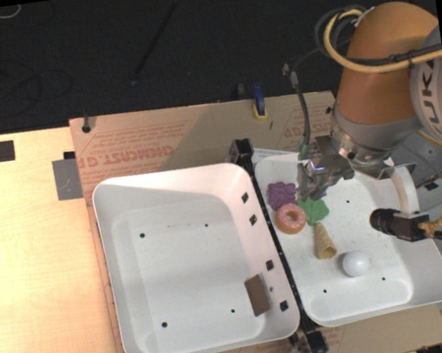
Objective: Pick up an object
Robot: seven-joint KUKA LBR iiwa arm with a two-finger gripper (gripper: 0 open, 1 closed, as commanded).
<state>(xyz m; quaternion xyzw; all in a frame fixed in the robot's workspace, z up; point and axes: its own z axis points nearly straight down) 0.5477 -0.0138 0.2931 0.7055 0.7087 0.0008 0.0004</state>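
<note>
Your gripper (314, 181) is low over the right bin (386, 291) near its far-left corner, but dark linkage and the arm (387, 73) crowd it, so you cannot tell how its fingers stand or whether anything lies between them. The arm itself is cut off at the right. A green object (317, 211) sits partly under the gripper, its shape hard to read. Both bins rest on a cardboard sheet (166, 139) with reversed red print, laid on a pale wooden bench (31, 282); beyond the bench's far edge the room is dark, with cables on the floor. The left bin (184, 259) holds a small brown rectangular piece (257, 295) near its near-right corner. In the right bin, along its left side, you see a purple lumpy object (281, 194), a pink ring-shaped doughnut (291, 218) touching the green object, a tan cone (323, 241) just nearer, and a white ball (354, 263) toward the bin's middle.
</note>
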